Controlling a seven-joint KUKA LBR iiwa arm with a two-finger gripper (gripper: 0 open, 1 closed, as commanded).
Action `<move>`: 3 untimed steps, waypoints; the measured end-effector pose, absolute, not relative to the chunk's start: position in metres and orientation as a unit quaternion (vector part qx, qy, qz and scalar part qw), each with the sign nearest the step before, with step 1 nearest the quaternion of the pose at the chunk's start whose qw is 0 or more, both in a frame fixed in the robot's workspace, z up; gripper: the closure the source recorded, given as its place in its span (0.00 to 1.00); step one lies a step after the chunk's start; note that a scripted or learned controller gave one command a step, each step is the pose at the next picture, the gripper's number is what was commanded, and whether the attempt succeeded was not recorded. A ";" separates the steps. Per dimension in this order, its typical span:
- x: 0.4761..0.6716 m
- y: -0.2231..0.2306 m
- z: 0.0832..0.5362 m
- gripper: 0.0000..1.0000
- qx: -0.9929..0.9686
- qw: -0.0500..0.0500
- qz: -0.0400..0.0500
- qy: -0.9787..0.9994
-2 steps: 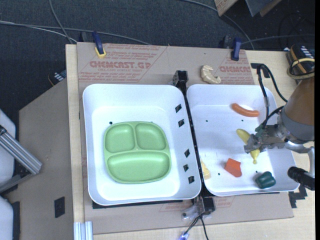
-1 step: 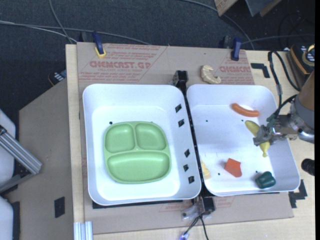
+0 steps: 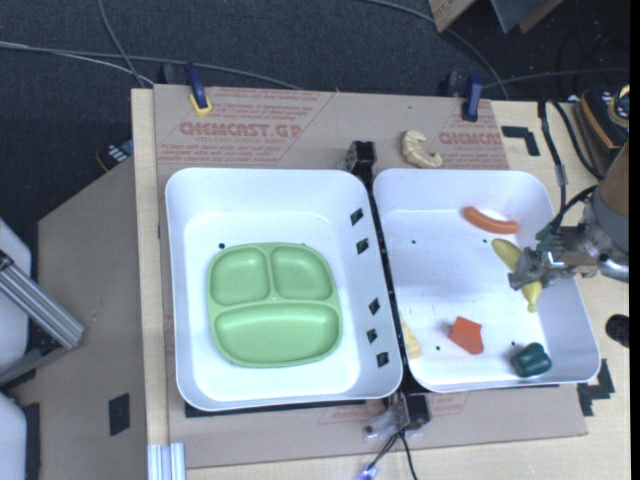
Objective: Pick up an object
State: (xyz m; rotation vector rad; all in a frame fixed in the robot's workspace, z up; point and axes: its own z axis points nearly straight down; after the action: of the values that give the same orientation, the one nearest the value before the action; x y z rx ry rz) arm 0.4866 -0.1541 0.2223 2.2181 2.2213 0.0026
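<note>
Arm in from right, pincer [image 3: 533,274] low over banana [image 3: 512,259].

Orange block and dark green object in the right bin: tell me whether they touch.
Apart. The camera view shows bare white bin floor between the orange block and the dark green object.

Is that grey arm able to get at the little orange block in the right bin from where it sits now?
Probably yes. The small orange block lies alone on the open floor of the right white bin, nothing on top of it. The gripper hangs over the yellow banana-shaped piece nearby, with bare bin floor between.
</note>
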 end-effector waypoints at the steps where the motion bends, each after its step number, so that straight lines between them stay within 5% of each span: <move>1: 0.498 -0.103 0.233 1.00 0.705 0.000 0.002 0.710; 3: 0.525 0.002 0.234 1.00 0.704 0.000 0.001 0.710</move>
State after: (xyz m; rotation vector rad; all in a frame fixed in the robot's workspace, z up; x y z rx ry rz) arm 0.5252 0.0019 0.2339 2.2134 2.2298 0.0046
